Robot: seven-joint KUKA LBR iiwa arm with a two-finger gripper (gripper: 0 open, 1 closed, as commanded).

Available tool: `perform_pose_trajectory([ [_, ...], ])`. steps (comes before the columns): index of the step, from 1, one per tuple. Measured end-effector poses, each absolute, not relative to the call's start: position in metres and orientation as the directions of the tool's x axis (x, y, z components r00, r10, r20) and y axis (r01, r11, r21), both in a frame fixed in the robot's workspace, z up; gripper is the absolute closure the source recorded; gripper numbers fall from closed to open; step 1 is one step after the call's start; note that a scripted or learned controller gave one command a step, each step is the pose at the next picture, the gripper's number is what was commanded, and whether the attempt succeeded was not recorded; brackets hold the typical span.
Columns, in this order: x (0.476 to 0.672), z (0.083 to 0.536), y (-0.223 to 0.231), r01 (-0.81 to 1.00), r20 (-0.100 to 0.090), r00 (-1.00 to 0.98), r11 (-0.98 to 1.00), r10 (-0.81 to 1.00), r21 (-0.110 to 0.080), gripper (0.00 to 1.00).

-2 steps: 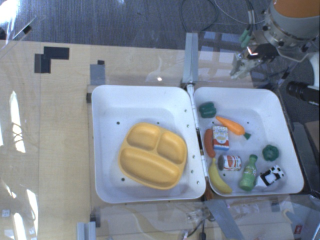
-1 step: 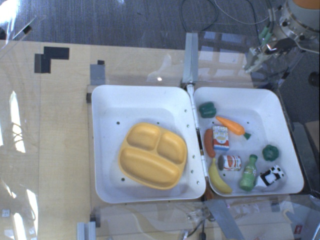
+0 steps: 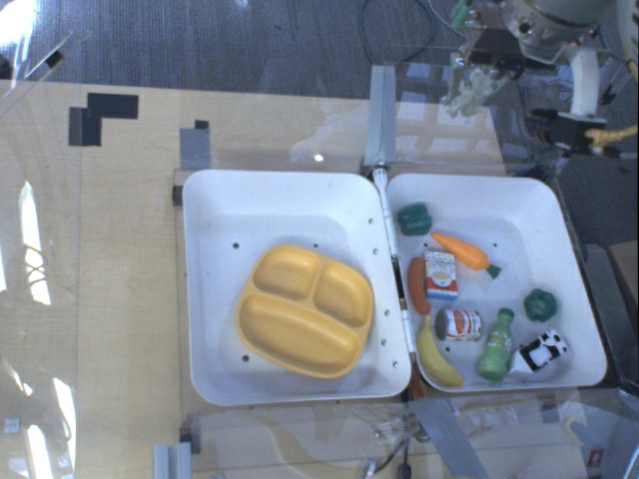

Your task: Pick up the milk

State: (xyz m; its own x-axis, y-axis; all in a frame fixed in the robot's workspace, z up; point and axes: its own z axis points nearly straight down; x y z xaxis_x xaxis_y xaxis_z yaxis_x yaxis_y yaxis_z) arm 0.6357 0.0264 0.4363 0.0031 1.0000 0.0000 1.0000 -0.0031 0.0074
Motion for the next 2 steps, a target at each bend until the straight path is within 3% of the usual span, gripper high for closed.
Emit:
perform_pose_trajectory([
  [1, 0.637, 0.448, 0.028, 1.000, 0.000, -0.005, 0.005, 1.000, 0.014, 1.00],
  [2, 0.669, 0.436, 0.110, 0.999, 0.001, 0.034, -0.034, 0.999, 0.006, 1.00],
])
